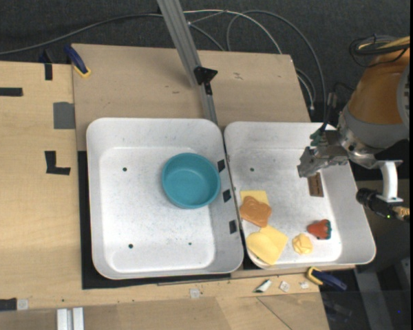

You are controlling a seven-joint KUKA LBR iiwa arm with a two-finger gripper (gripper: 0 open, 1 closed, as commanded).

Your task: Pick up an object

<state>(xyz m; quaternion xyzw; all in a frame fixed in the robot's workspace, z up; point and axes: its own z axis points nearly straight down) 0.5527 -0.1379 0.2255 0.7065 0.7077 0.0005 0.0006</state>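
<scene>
Camera view: far left of the gripper (315,177), a teal bowl (190,179) sits in the left bin (110,205). Below-left lie yellow and orange food pieces (255,210). Gripper hangs over the right bin (275,143), fingers narrowly pinching a brown block (316,185); the arm (378,102) reaches in from the right.
</scene>
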